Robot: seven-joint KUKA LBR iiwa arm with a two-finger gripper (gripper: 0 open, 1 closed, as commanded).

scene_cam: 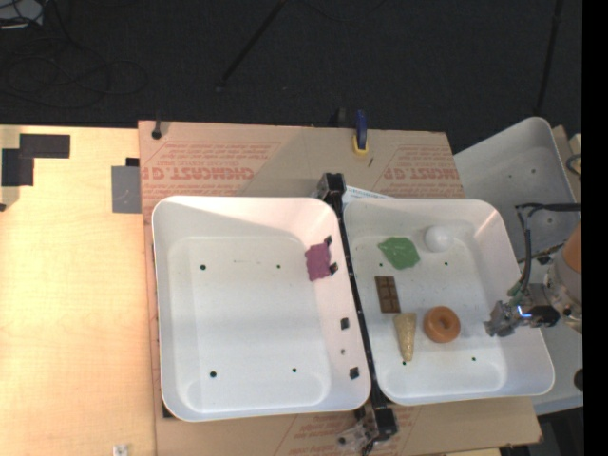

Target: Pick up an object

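At the right edge of the right bin (475,388), the gripper (505,319) is seen low over the bin's rim, with the grey arm (570,283) reaching in behind it. How far the jaws are open cannot be told, since the tip is small and blurred; nothing is seen held between them. A faint blue light is visible on the gripper body.

Inside the right bin, several things are laid out. A brown ring-shaped doughnut toy (442,324) is found nearest to the gripper, just to its left and apart from it. A pale cone (406,335) lies beside the doughnut toy, pointing toward the near wall. A dark brown chocolate bar (387,294) is placed above the cone, and a green leaf-like piece (398,252) lies above that. A white ball (438,238) is set near the far wall, hard to make out against the white floor.

The left bin (237,397) is set just beside the right one, the two being joined by black clips (332,186) along the shared wall. A purple block (319,261) is seen against the left bin's right wall. Both bins rest on a brown cardboard sheet (237,164) laid over a light wooden bench (66,302). A blue and yellow clamp (360,133) is fixed at the cardboard's far edge.
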